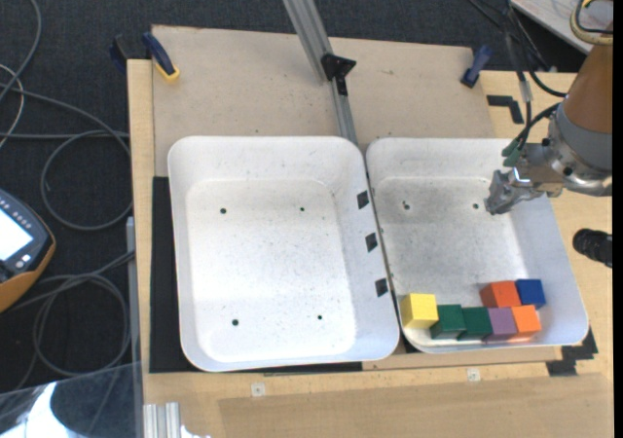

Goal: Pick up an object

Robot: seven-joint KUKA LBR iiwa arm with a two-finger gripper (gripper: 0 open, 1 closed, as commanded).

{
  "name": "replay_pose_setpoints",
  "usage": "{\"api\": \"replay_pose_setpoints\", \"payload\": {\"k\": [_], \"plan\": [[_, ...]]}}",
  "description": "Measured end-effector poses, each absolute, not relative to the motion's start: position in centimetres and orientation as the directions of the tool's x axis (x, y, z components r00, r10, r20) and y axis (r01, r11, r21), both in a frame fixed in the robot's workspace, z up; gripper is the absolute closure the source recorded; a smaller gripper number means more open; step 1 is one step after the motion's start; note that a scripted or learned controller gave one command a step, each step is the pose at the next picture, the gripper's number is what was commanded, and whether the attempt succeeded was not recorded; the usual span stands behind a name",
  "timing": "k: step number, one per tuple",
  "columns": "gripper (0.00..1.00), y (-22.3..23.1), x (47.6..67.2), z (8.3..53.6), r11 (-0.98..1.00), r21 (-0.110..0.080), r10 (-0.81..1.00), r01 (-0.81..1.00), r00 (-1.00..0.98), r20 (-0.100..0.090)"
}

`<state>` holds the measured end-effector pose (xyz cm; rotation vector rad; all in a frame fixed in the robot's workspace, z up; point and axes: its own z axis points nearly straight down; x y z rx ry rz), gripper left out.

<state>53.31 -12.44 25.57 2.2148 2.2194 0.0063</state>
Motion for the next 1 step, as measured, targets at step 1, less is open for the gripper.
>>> {"api": "replay_pose_setpoints", "payload": {"k": [1], "plan": [[1.00,-7.32,53.68,24.37,0.006,-0.002,1.000,1.000,-0.006,0.003]]}}
